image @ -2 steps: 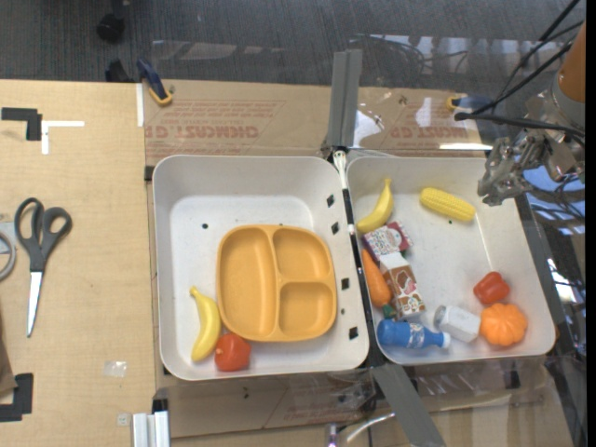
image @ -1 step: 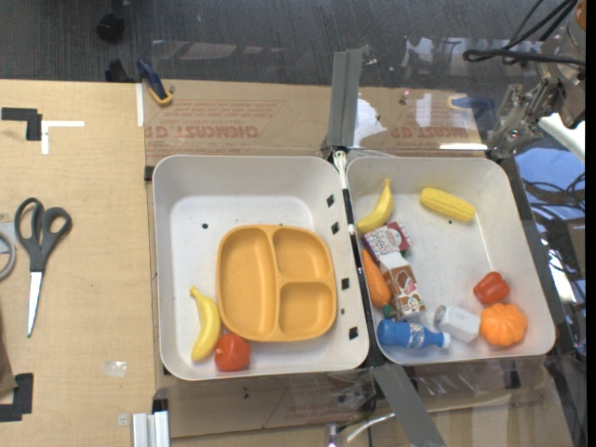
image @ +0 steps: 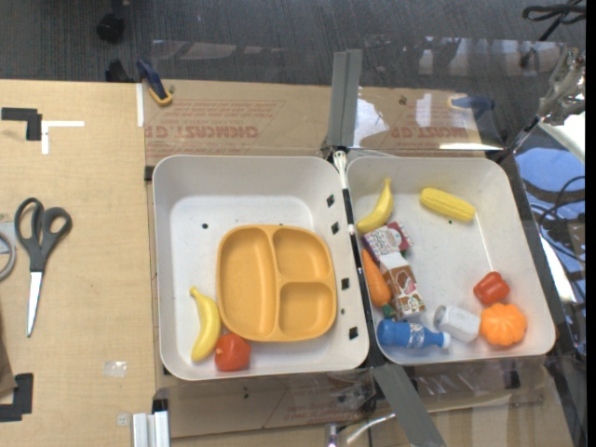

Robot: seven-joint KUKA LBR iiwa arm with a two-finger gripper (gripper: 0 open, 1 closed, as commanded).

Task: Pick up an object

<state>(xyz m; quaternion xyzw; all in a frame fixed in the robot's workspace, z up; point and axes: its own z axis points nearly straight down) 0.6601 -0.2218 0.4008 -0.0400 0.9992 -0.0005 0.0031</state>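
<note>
glossy yellow three-compartment tray (image: 277, 282) in left white bin (image: 177, 240), curved banana (image: 205, 324) beside it

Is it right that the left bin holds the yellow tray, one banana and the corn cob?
Not quite. In the camera view the corn cob lies in the right bin. The left bin holds the tray, a banana and a tomato.

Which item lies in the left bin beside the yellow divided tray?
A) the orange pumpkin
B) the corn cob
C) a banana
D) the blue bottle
C: a banana lies against the lower left edge of the yellow divided tray in the left bin, with a red tomato next to it.
</note>
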